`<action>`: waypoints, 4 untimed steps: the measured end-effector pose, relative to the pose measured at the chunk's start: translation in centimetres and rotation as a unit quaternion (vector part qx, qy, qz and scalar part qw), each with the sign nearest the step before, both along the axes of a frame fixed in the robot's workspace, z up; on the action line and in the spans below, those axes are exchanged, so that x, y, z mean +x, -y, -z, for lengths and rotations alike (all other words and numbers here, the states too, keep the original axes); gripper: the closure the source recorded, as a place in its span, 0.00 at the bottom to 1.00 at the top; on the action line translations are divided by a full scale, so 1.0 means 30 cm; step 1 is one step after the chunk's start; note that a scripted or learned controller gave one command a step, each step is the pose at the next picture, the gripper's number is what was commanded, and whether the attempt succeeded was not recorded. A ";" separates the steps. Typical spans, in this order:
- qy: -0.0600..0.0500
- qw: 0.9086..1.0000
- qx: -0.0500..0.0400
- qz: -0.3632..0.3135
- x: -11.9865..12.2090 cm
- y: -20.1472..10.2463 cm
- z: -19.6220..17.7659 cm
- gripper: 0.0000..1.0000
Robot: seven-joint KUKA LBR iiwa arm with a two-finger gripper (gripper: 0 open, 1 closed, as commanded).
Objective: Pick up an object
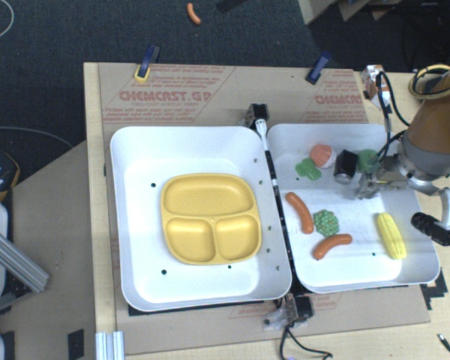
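From above, the end effector [366, 186] hangs low inside the right shallow white bin [416, 272], apparently poised over nearby toy food; its opening cannot be told. A yellow plastic corn cob [391, 235] lies just below it.

Bright, even overhead light — soft shadows, mild glare on white bins [127, 201], slightly soft focus.

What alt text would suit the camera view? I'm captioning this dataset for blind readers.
A grey and orange robot arm's pincer is low in the right white bin among toy foods: two sausages, broccoli, corn and a green leafy piece. The left white bin holds a yellow divided tray.
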State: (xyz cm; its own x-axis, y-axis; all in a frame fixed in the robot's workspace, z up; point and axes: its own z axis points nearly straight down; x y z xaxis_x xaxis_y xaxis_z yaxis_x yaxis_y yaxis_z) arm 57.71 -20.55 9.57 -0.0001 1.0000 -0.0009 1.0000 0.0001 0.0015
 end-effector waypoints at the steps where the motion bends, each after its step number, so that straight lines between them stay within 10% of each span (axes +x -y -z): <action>1: 0.002 1.000 -0.001 -0.001 0.003 -0.024 -0.204 1.00; 3: 0.001 1.000 -0.001 0.000 0.038 -0.014 -0.433 1.00; 4: -0.001 1.000 0.002 -0.003 0.039 -0.202 -0.444 1.00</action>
